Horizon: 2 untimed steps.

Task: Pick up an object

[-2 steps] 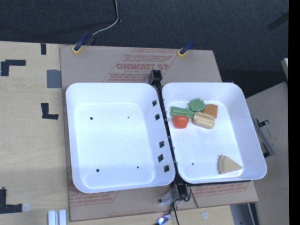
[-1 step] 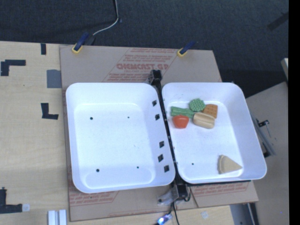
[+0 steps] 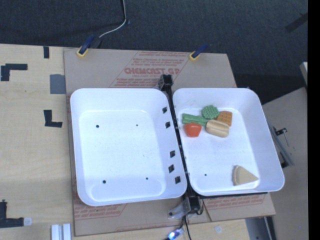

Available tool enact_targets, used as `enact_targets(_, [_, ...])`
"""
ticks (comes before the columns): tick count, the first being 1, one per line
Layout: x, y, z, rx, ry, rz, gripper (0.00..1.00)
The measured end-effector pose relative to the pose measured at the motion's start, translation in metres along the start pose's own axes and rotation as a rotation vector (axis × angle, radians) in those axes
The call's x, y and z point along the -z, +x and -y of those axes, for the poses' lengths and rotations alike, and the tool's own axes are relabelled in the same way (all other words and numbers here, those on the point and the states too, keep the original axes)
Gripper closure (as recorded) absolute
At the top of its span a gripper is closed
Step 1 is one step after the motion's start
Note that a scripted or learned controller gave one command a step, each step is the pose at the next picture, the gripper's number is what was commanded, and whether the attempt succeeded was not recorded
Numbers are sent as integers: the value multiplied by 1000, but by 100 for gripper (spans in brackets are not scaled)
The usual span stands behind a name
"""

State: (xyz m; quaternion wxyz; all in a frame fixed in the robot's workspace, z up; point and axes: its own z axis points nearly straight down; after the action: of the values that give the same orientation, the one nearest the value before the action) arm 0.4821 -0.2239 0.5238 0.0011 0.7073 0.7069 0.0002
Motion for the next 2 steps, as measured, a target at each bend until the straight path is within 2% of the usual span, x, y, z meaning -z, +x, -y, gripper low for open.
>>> enact_targets(2, [19,1,-3,3,0,2,100])
